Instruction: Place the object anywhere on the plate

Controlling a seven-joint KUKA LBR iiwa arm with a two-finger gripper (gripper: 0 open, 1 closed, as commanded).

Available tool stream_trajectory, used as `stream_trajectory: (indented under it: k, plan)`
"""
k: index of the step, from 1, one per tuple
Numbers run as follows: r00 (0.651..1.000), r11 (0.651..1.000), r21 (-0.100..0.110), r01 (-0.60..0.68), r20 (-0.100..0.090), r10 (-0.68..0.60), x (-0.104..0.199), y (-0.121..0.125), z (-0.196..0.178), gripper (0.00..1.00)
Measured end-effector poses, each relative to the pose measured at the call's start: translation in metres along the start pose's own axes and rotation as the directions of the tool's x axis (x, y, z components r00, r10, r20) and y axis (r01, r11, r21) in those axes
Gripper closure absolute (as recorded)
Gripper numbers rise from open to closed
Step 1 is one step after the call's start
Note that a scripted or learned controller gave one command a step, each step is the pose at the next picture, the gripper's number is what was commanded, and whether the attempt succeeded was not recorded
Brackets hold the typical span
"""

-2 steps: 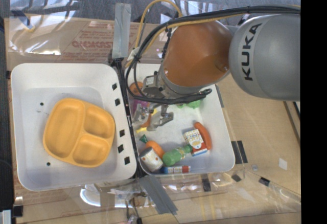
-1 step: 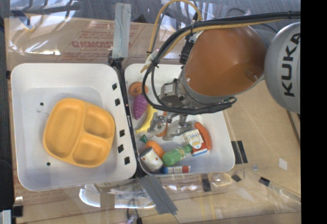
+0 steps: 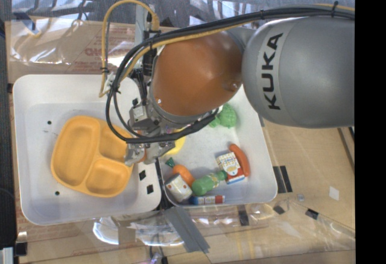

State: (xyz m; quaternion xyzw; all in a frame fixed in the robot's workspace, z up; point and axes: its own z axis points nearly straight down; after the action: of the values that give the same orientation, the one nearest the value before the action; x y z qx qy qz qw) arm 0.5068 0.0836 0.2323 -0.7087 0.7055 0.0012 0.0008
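Two white bins sit side by side. The left bin (image 3: 30,136) holds one yellow divided plate (image 3: 87,157). The right bin (image 3: 265,160) holds several toy foods: one green leafy piece (image 3: 227,117) at 12 o'clock, an orange sausage (image 3: 241,160) and a small carton (image 3: 227,164) at 3 o'clock, one carrot (image 3: 183,173) and a green bottle-like item (image 3: 208,184) near 6 o'clock. The gripper (image 3: 146,151) hangs over the divider at the plate's 3 o'clock edge; its grip can't be made out.

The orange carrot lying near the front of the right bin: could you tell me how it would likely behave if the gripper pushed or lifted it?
The orange carrot looks smooth and tapered, so it would probably roll or pivot when nudged. Its glossy surface suggests a light toy that may slip from the fingers. It lies against the green item, so a push would likely shift that too.
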Motion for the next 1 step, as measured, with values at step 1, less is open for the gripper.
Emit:
stream_trajectory:
  k: [1]
  plan:
    - [0.958,0.958,0.01,-0.288,0.0,0.288,0.0295,0.0289,-0.1324,1.0]
